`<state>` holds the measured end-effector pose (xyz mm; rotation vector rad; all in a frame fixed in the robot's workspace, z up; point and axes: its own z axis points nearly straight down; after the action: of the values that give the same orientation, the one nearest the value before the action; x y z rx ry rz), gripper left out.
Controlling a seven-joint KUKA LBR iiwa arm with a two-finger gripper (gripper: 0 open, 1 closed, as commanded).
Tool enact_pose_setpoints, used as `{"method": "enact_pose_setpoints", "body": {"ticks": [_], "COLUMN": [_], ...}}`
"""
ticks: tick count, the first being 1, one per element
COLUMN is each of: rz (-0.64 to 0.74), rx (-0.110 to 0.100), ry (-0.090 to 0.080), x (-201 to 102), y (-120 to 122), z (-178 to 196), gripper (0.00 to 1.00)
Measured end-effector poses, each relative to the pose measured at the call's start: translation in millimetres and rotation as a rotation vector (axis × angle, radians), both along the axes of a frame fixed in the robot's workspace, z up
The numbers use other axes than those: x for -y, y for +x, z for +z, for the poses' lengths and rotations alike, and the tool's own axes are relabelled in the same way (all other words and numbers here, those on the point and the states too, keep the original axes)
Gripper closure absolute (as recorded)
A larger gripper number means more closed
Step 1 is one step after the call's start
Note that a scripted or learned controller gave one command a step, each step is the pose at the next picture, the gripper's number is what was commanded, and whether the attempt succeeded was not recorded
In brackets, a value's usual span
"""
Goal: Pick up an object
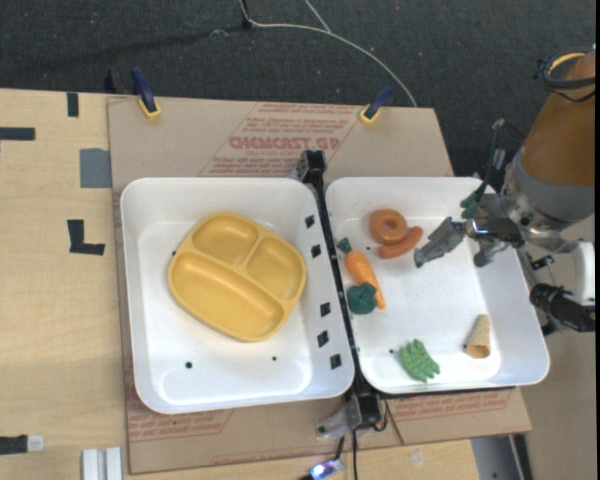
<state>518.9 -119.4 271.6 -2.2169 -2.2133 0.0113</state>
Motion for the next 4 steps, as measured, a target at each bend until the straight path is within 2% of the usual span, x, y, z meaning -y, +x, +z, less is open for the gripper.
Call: {"method": "enact_pose_setpoints", "body": {"ticks": [1,2,3,4], "rz": [0.003,0.003,0.002,0.003], "rx": [0.011,0.007,0.004,0.004], "ry": [-0.002,-0.001,-0.001,0.000], "x": [0,-7,1,-9], "y": [2,-1,-3,-4], "z": [5,-41,-91,-141], "gripper": [0.00,0.00,0.00,0.00]}}
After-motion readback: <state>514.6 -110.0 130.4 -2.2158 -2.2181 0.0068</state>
